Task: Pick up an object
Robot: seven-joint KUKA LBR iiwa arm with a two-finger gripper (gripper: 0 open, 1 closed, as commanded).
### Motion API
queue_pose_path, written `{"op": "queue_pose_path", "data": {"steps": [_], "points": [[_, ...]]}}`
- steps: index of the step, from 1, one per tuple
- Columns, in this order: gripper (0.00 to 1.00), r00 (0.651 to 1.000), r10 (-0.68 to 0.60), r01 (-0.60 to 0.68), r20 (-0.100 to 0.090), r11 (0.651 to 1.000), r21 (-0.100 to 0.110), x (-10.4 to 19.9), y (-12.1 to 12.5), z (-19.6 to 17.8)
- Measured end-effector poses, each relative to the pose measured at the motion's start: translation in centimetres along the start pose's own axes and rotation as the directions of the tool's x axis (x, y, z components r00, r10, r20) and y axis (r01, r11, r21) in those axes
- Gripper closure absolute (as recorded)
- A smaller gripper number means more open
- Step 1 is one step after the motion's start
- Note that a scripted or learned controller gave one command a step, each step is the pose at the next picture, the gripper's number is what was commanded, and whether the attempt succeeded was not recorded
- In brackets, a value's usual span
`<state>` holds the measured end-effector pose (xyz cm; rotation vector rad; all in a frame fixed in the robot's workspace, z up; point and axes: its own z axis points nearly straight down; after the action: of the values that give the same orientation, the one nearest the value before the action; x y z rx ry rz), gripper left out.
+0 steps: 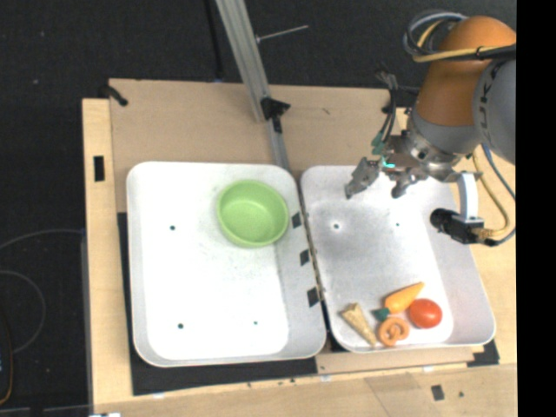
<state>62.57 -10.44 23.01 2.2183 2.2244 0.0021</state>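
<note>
right bin (452,241) centre open, toys (395,314) cornered

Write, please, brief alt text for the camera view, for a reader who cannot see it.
The gripper, fingers spread and holding nothing, hangs over the far end of the right bin, whose near end holds a tomato, a carrot and other small items. The left bin holds a green bowl.

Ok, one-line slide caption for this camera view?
Open gripper hovers over the right bin; toy food clustered at its near edge, green bowl in the left bin.
</note>
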Motion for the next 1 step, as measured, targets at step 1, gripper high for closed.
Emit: {"op": "queue_pose_path", "data": {"steps": [1], "points": [[0.00, 1.000, 0.004, -0.004, 0.002, 1.000, 0.001, 0.02, -0.73, 5.62]]}}
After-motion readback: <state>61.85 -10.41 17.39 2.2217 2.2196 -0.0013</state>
